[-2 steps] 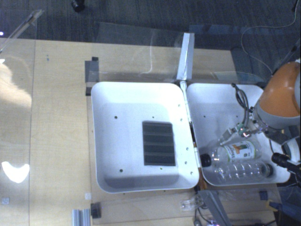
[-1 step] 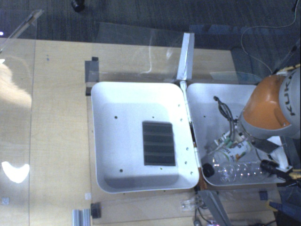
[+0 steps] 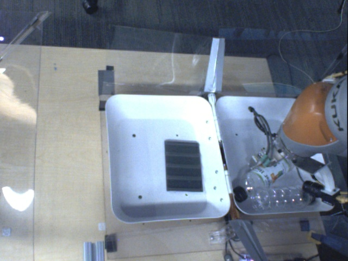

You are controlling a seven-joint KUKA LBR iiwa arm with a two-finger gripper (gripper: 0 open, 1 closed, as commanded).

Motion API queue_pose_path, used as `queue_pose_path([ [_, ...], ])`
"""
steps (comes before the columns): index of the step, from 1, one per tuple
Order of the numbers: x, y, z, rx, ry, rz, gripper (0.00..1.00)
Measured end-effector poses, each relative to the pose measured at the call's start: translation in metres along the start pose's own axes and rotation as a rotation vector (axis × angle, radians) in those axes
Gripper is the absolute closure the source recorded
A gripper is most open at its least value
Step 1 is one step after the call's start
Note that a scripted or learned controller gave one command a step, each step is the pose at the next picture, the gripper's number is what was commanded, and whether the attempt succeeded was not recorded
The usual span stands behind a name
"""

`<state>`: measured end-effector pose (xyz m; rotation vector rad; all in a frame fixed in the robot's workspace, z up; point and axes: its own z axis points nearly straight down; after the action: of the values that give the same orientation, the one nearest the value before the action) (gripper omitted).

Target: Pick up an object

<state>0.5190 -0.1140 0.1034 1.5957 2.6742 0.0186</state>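
My gripper [image 3: 267, 157] reaches down into the right bin [image 3: 239, 118], under the orange band of the arm [image 3: 310, 118]. Just below it lies a clear plastic bottle [image 3: 266, 176] with a green and white label, tipped on its side. The gripper is right over or against the bottle's upper end; contact is not clear. A crumpled clear plastic piece [image 3: 274, 198] lies along the bin's front wall. A small black round thing [image 3: 240, 194] sits in the bin's front left corner. In the left bin [image 3: 130, 124] a dark ribbed rectangular block [image 3: 184, 166] lies flat near the middle.
A metal divider post [image 3: 215, 64] stands behind the gap between the two bins. A thin dark cable [image 3: 261, 123] loops over the right bin's back half. The wooden bench [image 3: 60, 145] stretches out to the left.
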Motion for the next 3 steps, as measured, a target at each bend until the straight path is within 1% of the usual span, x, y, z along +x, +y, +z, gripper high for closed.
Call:
queue_pose_path([
  [1,0.000,0.000,0.000,0.000,0.000,0.000,0.00],
  [2,-0.027,0.007,0.014,0.012,0.011,-0.043,0.00],
  [3,-0.029,0.011,0.001,0.001,0.003,-0.045,1.00],
])
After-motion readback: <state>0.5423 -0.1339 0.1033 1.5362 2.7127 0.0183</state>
